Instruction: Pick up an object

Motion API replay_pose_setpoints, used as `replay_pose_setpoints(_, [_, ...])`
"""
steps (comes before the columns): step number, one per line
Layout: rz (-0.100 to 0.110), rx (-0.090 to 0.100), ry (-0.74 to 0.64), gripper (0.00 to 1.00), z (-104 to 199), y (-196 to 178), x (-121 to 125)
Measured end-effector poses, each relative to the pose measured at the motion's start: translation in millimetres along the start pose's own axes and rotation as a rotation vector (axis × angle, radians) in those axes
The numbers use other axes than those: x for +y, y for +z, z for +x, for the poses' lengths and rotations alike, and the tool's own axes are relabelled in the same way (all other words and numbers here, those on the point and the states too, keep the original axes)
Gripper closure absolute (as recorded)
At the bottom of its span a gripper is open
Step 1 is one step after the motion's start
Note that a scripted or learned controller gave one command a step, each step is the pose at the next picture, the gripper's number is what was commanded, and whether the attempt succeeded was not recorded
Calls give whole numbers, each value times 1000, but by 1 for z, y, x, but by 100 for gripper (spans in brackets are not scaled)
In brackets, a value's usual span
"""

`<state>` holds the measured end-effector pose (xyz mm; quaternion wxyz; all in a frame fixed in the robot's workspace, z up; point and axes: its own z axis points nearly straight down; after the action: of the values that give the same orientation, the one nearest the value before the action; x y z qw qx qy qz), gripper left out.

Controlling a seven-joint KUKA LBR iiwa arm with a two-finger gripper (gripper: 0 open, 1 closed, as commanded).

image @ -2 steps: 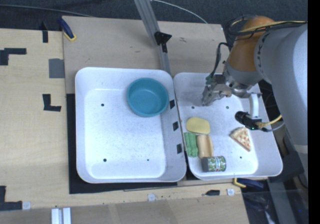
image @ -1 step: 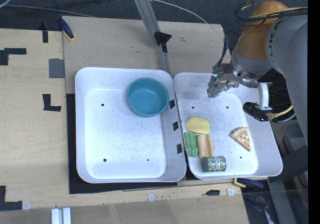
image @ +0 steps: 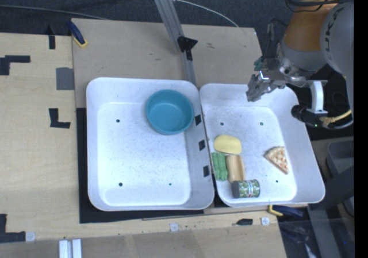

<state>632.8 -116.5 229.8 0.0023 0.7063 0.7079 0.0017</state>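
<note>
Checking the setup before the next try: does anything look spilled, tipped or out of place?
Nothing spilled. The small can lies on its side in the right bin, against the tan block. The blue bowl sits upright.

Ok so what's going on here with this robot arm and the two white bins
A grey robot arm with an orange band reaches in from the right, its gripper hovering over the far edge of the right white bin. It holds nothing. That bin contains a yellow rounded piece, a green ridged piece, a tan cylinder, a small green-labelled can and a pizza slice toy. The left white bin holds a round blue bowl.
</note>
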Motion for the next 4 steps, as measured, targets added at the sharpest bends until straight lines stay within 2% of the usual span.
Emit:
replay_pose_setpoints(1, [2,0,0,100,5,-48,-7])
replay_pose_setpoints(2, [5,1,0,100,5,-63,-6])
replay_pose_setpoints(4, [9,1,-3,100,103,-20,-34])
